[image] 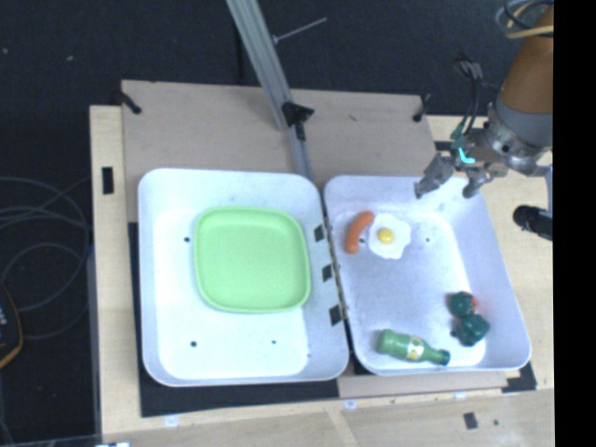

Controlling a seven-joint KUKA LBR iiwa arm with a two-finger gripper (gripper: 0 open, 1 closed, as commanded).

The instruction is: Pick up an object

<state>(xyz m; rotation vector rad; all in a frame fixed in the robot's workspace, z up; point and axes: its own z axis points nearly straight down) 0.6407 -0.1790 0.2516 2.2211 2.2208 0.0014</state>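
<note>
Nearest the camera, along the front edge of the right bin (503, 277), a green bottle (411, 346) with a yellow label lies on its side, its neck pointing toward the right. Up at the far right corner of that bin, the gripper (451, 181) hangs with its two dark fingers (430, 180) spread apart and nothing between them; the fingertips sit over the bin's back rim, well apart from every object inside. Above the fingers comes the grey wrist, a small teal light showing on it, and then the orange band of the arm (531, 77) leading off to the right. Below and to the left of the gripper, near the back of the right bin, a toy fried egg (388, 237) lies flat (white with a yellow yolk), and an orange sausage (358, 232) rests just beside it on the left, close to the wall shared with the other bin. Toward the front right corner, a dark green toy with a spot of red (467, 319) sits near the bottle's neck but apart from it. The left bin (163, 250) holds a pale green square plate (251, 259) lying flat in its middle. A grey metal pole (265, 59) slants up behind the two bins.
</note>
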